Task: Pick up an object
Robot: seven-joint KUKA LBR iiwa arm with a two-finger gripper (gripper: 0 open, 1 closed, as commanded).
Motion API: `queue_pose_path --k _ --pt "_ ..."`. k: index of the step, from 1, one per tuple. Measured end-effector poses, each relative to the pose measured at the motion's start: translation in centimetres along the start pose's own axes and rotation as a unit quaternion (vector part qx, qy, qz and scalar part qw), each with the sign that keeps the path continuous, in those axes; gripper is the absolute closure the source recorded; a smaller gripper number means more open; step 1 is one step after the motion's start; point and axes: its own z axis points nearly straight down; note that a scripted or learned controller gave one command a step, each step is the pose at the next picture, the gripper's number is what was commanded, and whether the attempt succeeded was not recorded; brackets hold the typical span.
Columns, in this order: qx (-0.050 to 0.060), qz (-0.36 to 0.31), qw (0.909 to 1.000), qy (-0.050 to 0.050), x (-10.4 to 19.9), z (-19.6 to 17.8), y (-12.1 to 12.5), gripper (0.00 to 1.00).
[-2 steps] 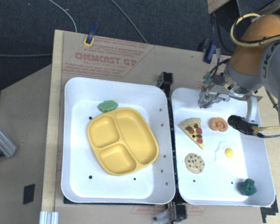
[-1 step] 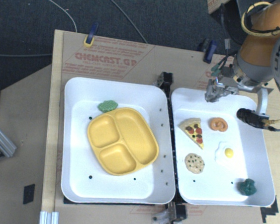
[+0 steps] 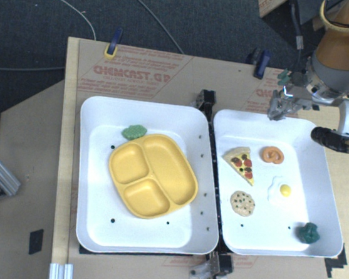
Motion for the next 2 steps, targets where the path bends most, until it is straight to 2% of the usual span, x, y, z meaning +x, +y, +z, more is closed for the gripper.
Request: queue_pose_path --k 1,2 --pt "0.003 -0.002 1.0 0.001 5.2 -1.0 -1.2 1.0" --pt "0.004 -0.002 1.0 0.001 10.4 0.3 -2.7 1.0"
